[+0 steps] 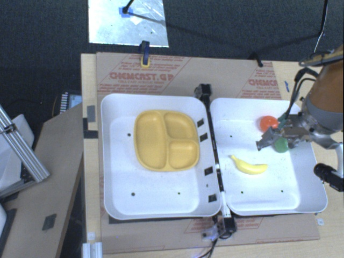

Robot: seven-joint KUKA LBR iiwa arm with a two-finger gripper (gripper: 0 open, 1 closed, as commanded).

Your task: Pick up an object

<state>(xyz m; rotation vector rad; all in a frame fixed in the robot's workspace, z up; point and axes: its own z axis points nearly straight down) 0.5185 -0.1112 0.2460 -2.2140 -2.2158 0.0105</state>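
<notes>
A gripper [269,142] is seen low in the right bin [306,203], beside a green ball [280,145]; its opening cannot be told. An orange ball [269,123] lies at twelve o'clock, a banana [249,166] at seven. One item should be centred before closing.

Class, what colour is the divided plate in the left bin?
Yellow: the divided plate shows best in the camera view.

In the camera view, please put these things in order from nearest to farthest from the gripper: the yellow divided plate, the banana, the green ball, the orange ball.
1. Green ball, right at the gripper.
2. Orange ball, just above it in the view.
3. Banana, lower in the right bin; close to the orange ball's rank.
4. Yellow divided plate, in the left bin.
</notes>
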